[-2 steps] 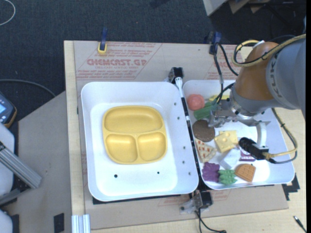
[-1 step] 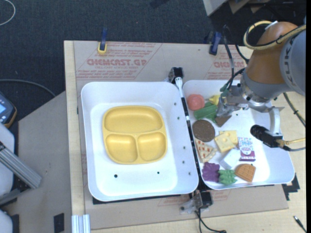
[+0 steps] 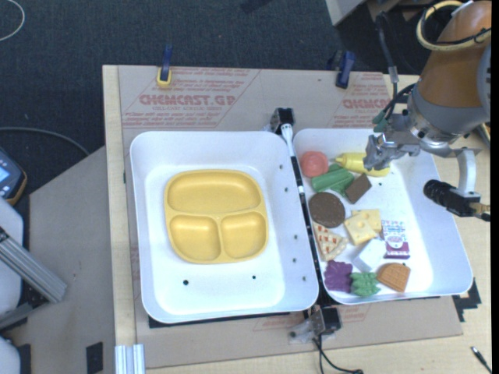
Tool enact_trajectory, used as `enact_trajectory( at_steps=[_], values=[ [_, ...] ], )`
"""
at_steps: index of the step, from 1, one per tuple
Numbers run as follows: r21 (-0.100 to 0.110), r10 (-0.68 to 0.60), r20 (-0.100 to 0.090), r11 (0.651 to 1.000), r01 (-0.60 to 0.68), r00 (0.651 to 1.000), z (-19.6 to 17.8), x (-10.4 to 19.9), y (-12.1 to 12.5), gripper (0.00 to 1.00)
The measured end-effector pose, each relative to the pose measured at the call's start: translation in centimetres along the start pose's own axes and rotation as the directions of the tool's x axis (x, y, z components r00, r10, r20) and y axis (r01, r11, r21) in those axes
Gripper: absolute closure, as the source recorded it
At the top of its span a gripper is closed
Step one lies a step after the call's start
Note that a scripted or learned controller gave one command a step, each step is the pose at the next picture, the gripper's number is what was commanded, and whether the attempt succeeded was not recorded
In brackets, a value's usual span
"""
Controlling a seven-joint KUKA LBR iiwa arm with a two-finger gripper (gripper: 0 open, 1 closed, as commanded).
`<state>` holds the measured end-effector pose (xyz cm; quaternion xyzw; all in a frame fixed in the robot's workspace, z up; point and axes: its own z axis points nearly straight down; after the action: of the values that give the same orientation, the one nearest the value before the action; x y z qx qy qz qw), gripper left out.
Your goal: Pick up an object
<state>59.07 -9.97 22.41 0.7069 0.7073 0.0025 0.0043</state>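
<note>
My claw (image 3: 377, 156) hangs over the far end of the right bin (image 3: 460, 259), its tip just above the yellow banana (image 3: 352, 161); whether it is wide or narrow I cannot tell. Beside the banana lie a red tomato (image 3: 315, 163), a green pepper (image 3: 334, 180) and a brown chocolate square (image 3: 358, 188); nearer sit a round brown cookie (image 3: 327, 208), a cheese wedge (image 3: 363, 226), a waffle (image 3: 330, 245), a small printed carton (image 3: 395, 238), purple grapes (image 3: 338, 274), green broccoli (image 3: 365, 284) and an orange toast piece (image 3: 394, 276). The left bin (image 3: 148, 209) bears a yellow divided plate (image 3: 216, 214).
</note>
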Motion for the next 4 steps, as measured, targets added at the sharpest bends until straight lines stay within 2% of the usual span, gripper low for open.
enact_trajectory(
  at_steps=[1,2,3,4],
  values=[
    [0.006,0.0,-0.001,1.0,0.0,1.0,-0.1,0.0,0.1,1.0],
    [0.006,-0.005,-0.003,1.0,0.005,1.0,0.9,5.0,2.3,1.0],
    [0.005,-0.002,-0.002,1.0,0.002,1.0,0.9,6.7,3.6,1.0],
    [0.006,-0.001,-0.001,1.0,0.001,1.0,0.9,6.6,3.9,1.0]
  ],
)
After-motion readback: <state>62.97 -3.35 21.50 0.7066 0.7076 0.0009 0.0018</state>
